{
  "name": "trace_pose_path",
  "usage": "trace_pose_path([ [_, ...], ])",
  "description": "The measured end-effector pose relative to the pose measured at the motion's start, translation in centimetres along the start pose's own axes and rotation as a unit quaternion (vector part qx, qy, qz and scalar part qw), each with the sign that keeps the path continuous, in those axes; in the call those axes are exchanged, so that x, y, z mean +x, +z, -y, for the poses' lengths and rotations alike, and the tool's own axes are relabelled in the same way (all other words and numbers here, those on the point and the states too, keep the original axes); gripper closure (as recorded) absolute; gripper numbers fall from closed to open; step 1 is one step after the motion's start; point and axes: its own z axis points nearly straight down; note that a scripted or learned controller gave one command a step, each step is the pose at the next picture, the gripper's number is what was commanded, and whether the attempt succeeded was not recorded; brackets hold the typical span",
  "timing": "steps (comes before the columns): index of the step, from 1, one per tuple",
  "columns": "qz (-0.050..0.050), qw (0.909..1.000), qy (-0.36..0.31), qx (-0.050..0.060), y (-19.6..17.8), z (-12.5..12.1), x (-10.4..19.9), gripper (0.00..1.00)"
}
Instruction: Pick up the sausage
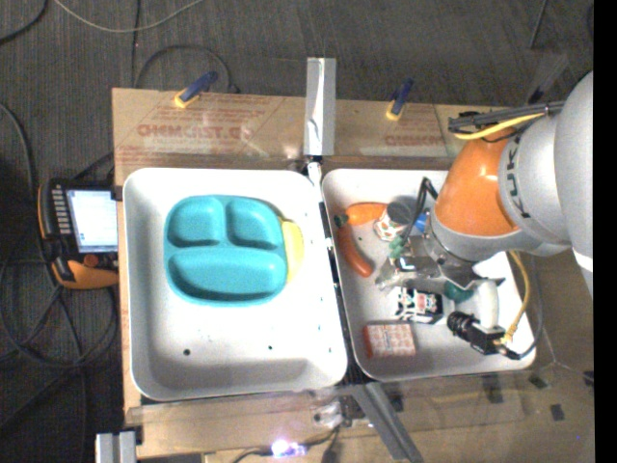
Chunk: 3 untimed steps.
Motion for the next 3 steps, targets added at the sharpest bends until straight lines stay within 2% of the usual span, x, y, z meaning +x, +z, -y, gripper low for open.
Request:
trace_pose_path([
  [1,-0.001,0.9998,0.020,-0.009,1.5,1.2,-1.3,1.00],
  [2,0.001,0.9847,-0.174,-0.001,-7.6,5.3,3.2,1.00],
  [3,0.000,0.9515,-0.308,-0.001,-7.6,5.1,9.3,1.00],
])
